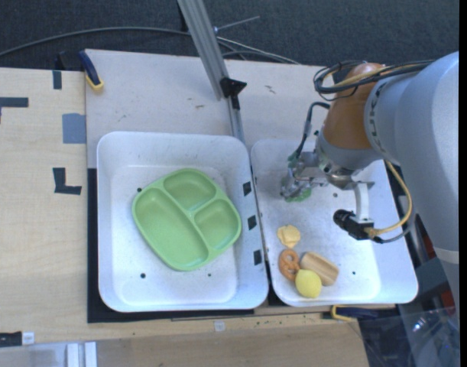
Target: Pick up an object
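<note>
from my screen the claw (296, 183) sits low in the right bin (394, 281), near its upper left corner, over a small green object (297, 195) that peeks out beneath it. i cannot tell whether that object is gripped. lower in the same bin a pale yellow piece (289, 236), an orange ring (288, 263), a tan block (319, 265) and a yellow lemon (308, 284) cluster close together. the left bin (115, 281) on the worktop (34, 205) holds a green divided plate (186, 217).
</note>
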`<state>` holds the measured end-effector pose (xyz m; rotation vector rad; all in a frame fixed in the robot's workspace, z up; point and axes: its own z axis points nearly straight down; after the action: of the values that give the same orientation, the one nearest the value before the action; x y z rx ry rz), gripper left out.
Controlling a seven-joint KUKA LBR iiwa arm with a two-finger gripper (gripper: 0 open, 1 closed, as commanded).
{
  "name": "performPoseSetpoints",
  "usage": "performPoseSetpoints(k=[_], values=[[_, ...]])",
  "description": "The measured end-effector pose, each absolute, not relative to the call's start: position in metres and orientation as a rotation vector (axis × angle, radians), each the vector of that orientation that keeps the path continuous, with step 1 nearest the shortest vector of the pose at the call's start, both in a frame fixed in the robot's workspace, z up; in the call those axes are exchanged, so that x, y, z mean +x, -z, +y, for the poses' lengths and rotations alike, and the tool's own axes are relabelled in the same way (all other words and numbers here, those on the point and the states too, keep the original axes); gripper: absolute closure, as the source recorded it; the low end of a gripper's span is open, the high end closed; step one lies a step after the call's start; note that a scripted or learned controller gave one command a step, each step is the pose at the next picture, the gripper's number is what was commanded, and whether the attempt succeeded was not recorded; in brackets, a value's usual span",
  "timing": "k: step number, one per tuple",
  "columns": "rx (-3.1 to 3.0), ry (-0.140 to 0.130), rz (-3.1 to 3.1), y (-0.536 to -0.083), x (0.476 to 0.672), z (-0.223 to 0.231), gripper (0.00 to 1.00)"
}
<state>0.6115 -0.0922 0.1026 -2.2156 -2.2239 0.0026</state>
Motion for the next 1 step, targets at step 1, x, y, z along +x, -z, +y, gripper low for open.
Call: performPoseSetpoints(k=[1], values=[[-2.222,0.005,-2.227,-0.1639,0.6192,-0.0913,1.00]])
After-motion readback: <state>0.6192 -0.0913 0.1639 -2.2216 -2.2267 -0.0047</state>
